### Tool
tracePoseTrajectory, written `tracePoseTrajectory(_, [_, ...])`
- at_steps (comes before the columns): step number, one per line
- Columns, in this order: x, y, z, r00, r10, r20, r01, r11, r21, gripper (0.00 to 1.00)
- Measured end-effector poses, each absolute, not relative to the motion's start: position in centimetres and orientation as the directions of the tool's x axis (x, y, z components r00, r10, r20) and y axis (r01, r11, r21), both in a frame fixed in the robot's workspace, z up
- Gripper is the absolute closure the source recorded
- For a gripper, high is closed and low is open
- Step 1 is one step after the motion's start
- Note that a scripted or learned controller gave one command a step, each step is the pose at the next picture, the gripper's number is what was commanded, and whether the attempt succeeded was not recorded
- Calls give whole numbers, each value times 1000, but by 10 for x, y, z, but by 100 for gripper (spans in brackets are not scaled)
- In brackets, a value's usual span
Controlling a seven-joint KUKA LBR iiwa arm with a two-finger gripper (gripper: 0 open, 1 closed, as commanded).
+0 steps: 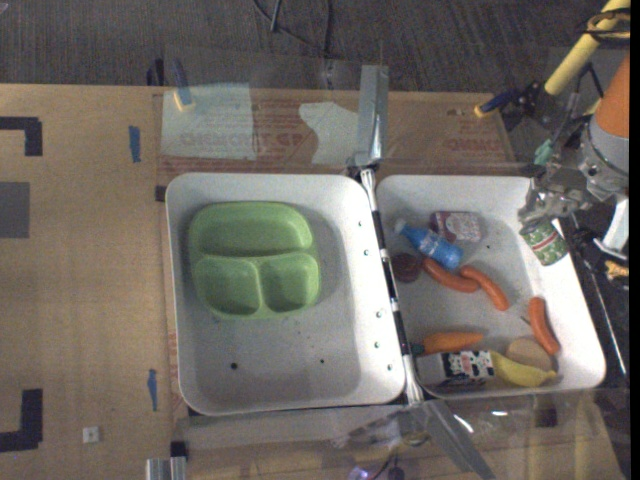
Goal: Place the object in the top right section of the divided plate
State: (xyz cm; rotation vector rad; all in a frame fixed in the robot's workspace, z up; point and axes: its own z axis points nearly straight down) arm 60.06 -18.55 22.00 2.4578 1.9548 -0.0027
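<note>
A tan wooden bench (80, 268) fills the left and middle of the frame, bearing two shallow white bins side by side: the left bin (280, 373) at centre, the right bin (575, 353) toward the frame's right. Blue tape strips (134, 144) and black corner marks (26, 134) lie on its left part.

Arm (612, 118) cut off at right edge.

A single fixed camera looks down at a slant from above the tabletop (80, 298), far enough back to take in both white bins: left bin (200, 368), right bin (585, 353), with dark floor (120, 13) beyond the far edge.
</note>
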Motion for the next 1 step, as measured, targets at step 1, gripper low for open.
tracePoseTrajectory(1, [638, -95, 194, -78, 997, 0, 997, 78, 1, 100])
